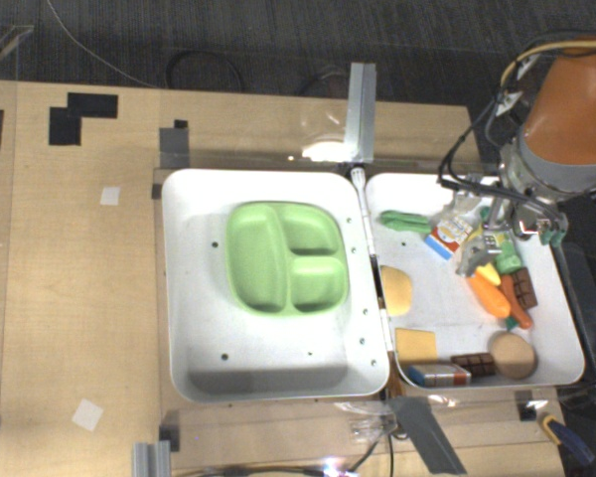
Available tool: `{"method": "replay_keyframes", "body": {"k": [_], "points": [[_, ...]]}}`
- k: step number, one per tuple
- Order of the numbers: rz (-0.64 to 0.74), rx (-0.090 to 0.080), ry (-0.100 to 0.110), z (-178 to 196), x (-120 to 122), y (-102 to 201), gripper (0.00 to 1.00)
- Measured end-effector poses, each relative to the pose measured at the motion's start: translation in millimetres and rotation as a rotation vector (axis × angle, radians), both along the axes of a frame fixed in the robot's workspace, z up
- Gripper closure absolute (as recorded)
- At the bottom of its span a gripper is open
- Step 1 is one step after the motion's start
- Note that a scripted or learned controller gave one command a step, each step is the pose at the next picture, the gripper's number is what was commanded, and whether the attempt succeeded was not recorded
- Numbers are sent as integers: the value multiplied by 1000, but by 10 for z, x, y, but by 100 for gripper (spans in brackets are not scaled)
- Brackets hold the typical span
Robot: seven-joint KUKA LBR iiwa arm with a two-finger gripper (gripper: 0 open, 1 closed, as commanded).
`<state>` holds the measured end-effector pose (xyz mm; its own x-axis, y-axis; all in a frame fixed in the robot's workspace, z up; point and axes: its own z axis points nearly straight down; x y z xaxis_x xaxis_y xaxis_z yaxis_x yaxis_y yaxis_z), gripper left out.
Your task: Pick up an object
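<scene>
A grey KUKA arm with an orange band reaches in from the right over the desk, its jaws lowered over the far right part of the right bin, among a cluster of small objects. Whether the jaws are open or closed cannot be told from this angle, and nothing is clearly seen held between them.

The 2 white bins sit side by side. The left bin carries a green divided plate near its centre. The right bin carries the candidates for picking: a green pod-shaped toy near the far edge, a red, white and blue packet just beside the jaws, an orange carrot-like piece and a brown chocolate-like bar just below them, a pale yellow rounded object against the left wall, a tan square block near the front left corner, a marker-like stick along the front edge, and a tan ball near the front right corner.

Judged from this frame, the task stands at the approach or grasp stage: the arm is down among the objects by the packet and the carrot-like piece, yet no object is visibly lifted clear of the bin. What remains is a secure closure on 1 item and a lift away from the crowded pile, where neighbouring pieces lie close enough to interfere.
</scene>
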<state>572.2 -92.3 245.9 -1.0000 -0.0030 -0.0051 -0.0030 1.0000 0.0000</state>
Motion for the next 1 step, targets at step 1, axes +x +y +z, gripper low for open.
{"method": "replay_keyframes", "body": {"k": [1], "points": [[-26,-1,-5,-1505,-371,-593,0]]}}
